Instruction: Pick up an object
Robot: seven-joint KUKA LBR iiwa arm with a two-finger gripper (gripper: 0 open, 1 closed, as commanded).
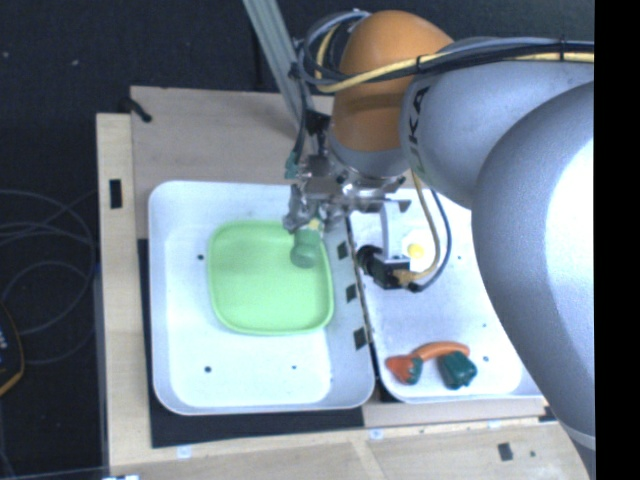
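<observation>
Overhead, the grey arm (520, 158) takes up the whole area from twelve to five o'clock, smooth and rounded like moulded shell, with a glossy orange dome (385, 68) above the wrist and thin yellow and black cables looped round it. Beneath lies the desk (125, 268), flat pale wood with a matt finish and squared edges, resting on a dark sheet that shows along its nine o'clock side.

Two shallow white bins sit on it side by side, both of smooth plastic with rounded corners. The left bin (180, 358) fills the centre of the scene and its floor is dotted with a few small dark marks. The right bin (440, 383) lies toward four o'clock, its upper part covered by the arm.

Inside the left bin, toward its twelve o'clock half, lies a light green plate (260, 288), a flat rounded square with a low raised rim and a dull sheen.

The hand (304, 230) hangs over the plate's two o'clock corner, a cluster of metal parts ending in a greyish-green tip at the plate's rim; I cannot tell whether it is released or clenched.

At five o'clock in the right bin, an orange curved piece (432, 352) lies just beside a small teal lump (459, 370).
</observation>
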